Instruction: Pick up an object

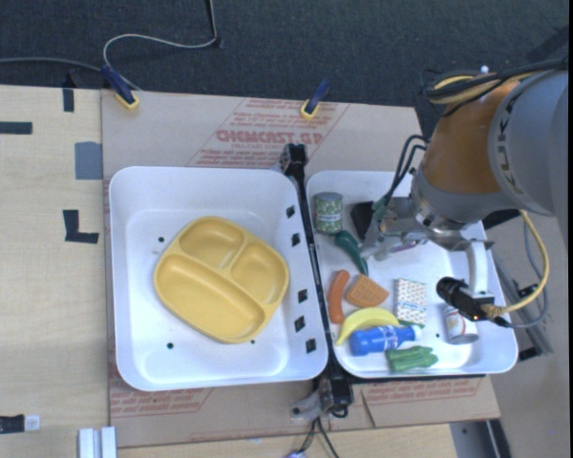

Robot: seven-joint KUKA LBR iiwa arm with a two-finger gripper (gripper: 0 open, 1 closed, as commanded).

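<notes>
The claw (377,241) hangs low in the upper middle of the right bin (501,356); I cannot tell whether it grips anything. The green-handled tool (350,250) lies just at its left, touching or nearly so. A descent could clip the jar (328,212) or nudge the tool toward the carrot (337,296).

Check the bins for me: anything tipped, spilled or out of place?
Nothing stands out. The yellow divided plate lies flat in the left bin; the small items sit loosely clustered in the right bin, with the gripper above them.
</notes>
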